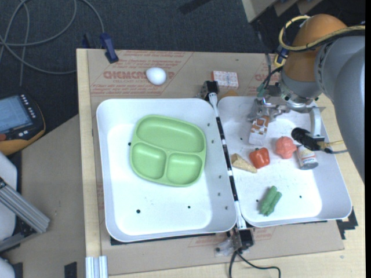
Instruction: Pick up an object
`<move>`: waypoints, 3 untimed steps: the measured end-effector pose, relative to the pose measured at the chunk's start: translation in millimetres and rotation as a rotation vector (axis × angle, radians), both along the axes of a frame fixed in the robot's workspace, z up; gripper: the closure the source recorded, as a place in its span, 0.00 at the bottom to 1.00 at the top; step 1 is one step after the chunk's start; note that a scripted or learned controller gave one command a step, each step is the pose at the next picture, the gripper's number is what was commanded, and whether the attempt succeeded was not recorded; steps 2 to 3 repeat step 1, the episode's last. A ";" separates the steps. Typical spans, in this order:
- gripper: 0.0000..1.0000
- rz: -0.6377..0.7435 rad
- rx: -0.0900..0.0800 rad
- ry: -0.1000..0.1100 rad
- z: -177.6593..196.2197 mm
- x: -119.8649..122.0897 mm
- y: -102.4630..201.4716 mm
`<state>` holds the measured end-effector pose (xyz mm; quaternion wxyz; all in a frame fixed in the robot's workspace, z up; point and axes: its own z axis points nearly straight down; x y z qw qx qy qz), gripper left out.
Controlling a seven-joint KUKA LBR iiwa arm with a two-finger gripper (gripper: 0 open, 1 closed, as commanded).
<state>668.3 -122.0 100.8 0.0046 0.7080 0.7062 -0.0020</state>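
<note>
Surface (87, 155): brown board carrying both bins; a white egg-like ball (155, 75) lies loose on it above the left bin.
Left bin (116, 207): holds a green divided plate (168, 150), lying flat near the middle, likely a drop-off spot.
Right bin (324, 201): holds the pickable things, scattered well apart so each can be reached singly.
Wedge (243, 164): pale slice, lying close to the divider.
Red pepper (259, 157): just beside the wedge.
Green vegetable (269, 201): alone toward the near edge.
Small carton (258, 130): lying tilted, directly beneath the wrist; probably the chosen target.
Pink ball (285, 147): near a small can (306, 158).
Gripper (268, 110): low over the carton's upper end, at the bin's far side.
Fingers: cannot tell whether spread or closed; nothing visibly pinched.
</note>
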 end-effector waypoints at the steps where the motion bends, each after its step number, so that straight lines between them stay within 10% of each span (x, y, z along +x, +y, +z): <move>1: 1.00 0.005 0.010 0.001 85.2 -35.1 57.3; 3: 1.00 0.005 0.010 0.001 85.2 -35.1 57.3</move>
